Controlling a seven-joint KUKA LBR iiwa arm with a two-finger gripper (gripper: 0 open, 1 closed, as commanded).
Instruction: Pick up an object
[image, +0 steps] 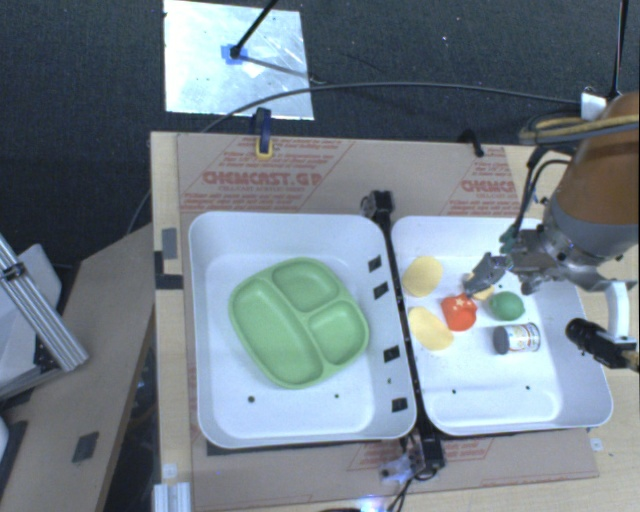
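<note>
- Bench (300, 165): brown board w/ red lettering is seen under both bins; dark floor behind it, a silver sheet (235, 60) is noted at top.
- Left bin (230, 400): white, shallow, sat beside the right bin; black clips are seen along the shared edge.
- Right bin (500, 400): white, shallow; all small items are found in its upper half.
- Arm (600, 190): grey w/ orange band, seen reaching in from the right, over the right bin's upper right part.
- Green tray (298, 322): three-compartment, laid flat approx. mid left bin, slightly tilted in plan.
- Gripper (487, 272): held low over the right bin, just above/right of the red object; finger state can't be told from this angle, nothing is seen held between them.
- Yellow piece no. 1 (423, 275): located near the bin's upper left, apart from gripper.
- Yellow piece no. 2 (431, 328): located below no. 1, touching or just beside the red object.
- Can (516, 339): small, lying on its side, just below the green ball.
- Green ball (506, 305): placed right of the red object, near gripper.
- Red object (459, 313): roundish, placed mid bin, just under the gripper tip; contact can't be told.
</note>
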